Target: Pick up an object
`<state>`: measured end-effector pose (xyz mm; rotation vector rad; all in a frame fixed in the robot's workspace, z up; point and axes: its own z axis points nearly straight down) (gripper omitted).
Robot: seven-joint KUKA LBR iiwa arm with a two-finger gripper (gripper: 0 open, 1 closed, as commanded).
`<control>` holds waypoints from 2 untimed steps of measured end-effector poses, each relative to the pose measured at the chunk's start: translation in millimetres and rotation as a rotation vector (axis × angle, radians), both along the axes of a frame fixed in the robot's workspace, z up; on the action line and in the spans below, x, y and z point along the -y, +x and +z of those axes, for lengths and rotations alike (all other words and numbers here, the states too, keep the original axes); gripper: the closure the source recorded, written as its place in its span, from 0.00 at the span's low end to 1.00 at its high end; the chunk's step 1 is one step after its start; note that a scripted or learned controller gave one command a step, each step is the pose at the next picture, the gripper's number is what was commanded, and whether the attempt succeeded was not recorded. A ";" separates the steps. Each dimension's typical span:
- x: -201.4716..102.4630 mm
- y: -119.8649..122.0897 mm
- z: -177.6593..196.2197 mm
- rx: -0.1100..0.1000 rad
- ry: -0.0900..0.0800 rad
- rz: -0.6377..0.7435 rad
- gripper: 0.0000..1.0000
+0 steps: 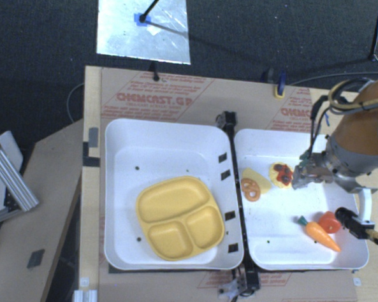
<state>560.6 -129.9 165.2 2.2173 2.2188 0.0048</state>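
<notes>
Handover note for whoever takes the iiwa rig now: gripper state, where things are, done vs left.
Gripper: low in the right bin, at the small yellow-and-red toy near its back. Open or shut: cannot tell.
Right bin also holds a ring-shaped piece on a pale slice by the left wall, plus a carrot and a red toy front right.
Left bin: yellow divided tray.
Done: arm lowered to a target. Left: nothing visibly lifted; confirm grasp, then raise.

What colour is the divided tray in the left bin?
The divided tray is pale yellow, plain with no pattern, seen clearly in the camera view.
</notes>
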 end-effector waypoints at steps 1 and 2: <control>0.3 1.8 54.2 0.002 0.000 0.004 1.00; -2.4 8.9 99.9 0.001 0.000 0.006 1.00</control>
